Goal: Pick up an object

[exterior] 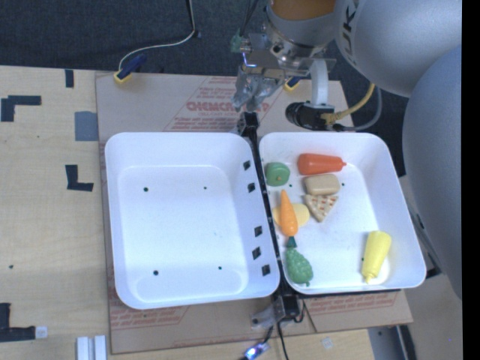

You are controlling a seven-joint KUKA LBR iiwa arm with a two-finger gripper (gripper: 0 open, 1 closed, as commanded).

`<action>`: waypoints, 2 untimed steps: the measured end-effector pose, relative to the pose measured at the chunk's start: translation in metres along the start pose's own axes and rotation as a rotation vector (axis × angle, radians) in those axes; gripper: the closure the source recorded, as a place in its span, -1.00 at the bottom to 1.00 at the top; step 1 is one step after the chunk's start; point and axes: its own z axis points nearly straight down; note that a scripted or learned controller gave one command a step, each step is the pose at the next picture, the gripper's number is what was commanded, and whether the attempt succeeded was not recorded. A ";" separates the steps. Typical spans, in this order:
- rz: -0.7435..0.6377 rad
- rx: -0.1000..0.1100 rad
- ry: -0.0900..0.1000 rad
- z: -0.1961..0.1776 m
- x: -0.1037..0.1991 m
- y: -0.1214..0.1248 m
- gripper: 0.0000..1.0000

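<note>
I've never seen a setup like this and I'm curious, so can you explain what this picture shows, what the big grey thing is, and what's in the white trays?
The picture comes from one camera fixed above a bench, looking down at a slant. The big grey machine with an orange band is a robot arm reaching in from the right. Its two-finger gripper hangs above the far end of the divide between two shallow white bins.

The right white bin holds toy food: a round green piece, a red-orange carrot-shaped piece, a tan bread-like block, a pale wedge, an orange carrot, a bumpy green piece and a yellow piece. The left white bin sits beside it.

I see nothing between the gripper's fingers.
</note>
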 end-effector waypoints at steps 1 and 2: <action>-0.002 -0.015 0.002 0.015 0.051 0.008 1.00; 0.000 -0.005 -0.001 0.127 0.089 0.008 1.00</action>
